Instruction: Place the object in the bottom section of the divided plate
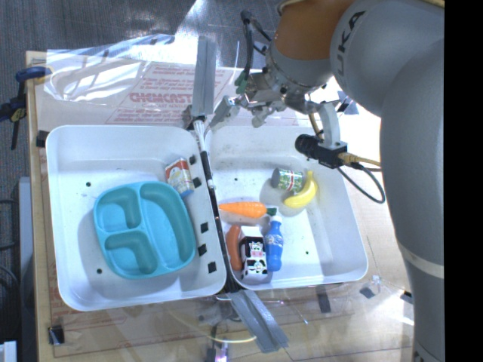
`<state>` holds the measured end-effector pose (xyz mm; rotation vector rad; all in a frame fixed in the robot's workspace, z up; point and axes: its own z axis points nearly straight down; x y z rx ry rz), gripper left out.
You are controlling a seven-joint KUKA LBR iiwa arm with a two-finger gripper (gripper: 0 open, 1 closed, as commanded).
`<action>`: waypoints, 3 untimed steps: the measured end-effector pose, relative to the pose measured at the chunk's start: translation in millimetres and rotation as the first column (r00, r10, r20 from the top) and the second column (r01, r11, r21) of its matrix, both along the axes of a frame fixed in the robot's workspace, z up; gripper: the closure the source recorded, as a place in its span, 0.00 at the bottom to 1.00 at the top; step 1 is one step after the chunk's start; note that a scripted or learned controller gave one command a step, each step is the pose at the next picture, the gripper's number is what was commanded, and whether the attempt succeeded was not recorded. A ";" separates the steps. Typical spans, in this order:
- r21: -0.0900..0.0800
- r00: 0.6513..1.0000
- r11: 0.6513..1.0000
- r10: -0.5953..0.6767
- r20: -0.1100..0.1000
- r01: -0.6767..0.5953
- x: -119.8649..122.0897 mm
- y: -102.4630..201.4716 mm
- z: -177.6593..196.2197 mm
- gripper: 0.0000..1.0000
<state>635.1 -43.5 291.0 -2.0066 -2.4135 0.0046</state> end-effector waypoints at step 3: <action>-0.001 0.962 0.962 -0.272 0.002 0.272 -74.7 41.3 55.3 0.00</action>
